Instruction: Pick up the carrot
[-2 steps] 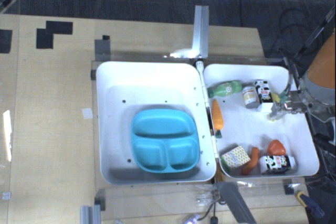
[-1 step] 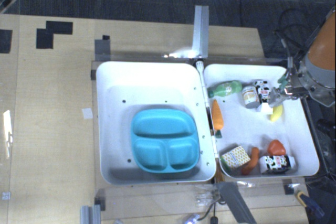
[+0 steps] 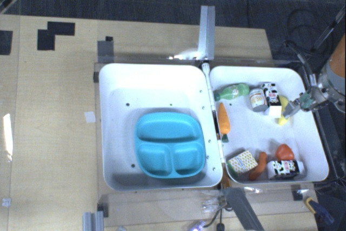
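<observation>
- The orange tapered carrot (image 3: 223, 119) lies lengthwise against the left wall of the right shallow white bin (image 3: 319, 140).
- The gripper (image 3: 296, 105) hangs by that bin's right edge, just beside a yellow banana (image 3: 283, 111); whether it is spread or closed cannot be told.
- A blue 3-compartment plastic tray (image 3: 170, 143) sits in the left bin.

carrot (image 3: 223, 119) lies against the left wall of right bin (image 3: 312, 132) | green bottle (image 3: 232, 91) just above it | patterned packet (image 3: 242, 161) well below it | bare floor to its right, up to can (image 3: 258, 100)
</observation>
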Controlling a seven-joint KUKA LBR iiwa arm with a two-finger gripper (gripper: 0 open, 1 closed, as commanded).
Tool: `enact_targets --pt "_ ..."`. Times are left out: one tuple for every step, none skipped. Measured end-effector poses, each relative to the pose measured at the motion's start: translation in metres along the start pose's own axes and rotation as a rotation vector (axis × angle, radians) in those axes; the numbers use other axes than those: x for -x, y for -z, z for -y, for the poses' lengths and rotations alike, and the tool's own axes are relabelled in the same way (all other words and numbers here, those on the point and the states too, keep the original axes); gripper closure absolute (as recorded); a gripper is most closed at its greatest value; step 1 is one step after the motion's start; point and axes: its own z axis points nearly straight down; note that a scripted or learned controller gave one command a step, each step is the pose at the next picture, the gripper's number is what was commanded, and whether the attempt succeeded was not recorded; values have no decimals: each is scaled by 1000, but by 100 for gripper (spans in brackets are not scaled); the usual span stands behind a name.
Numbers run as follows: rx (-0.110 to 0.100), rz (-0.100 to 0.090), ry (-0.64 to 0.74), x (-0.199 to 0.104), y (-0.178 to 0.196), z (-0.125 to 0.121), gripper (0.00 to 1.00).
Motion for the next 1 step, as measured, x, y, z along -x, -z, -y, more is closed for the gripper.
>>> enact_targets --pt "0 1 -24 66 37 -24 100"
